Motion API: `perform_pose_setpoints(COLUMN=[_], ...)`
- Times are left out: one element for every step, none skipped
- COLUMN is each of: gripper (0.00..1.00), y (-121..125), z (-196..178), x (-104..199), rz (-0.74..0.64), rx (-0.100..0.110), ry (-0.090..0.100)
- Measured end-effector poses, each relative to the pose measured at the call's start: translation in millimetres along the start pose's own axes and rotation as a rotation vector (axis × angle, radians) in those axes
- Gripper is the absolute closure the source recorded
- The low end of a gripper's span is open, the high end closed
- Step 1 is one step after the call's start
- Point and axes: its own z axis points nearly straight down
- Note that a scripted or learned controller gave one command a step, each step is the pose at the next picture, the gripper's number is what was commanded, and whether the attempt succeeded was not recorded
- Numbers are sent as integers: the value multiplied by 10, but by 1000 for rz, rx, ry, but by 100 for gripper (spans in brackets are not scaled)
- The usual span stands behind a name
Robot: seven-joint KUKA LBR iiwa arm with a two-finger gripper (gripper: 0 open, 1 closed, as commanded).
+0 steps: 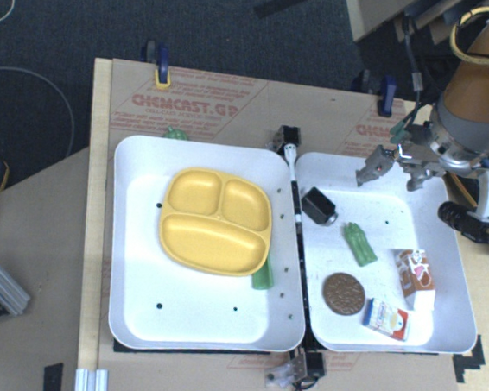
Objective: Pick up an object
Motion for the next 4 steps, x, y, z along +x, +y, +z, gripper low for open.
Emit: perform_pose_setpoints(gripper=[100, 100, 100, 100], y=[8, -188, -462, -674], z=[-111, -1137, -2078, -1198], x=[2, 704, 1771, 1200], rz=[-1, -7, -13, 6], rx=[-4, -11, -14, 9], ry=[-1, 1, 5, -2])
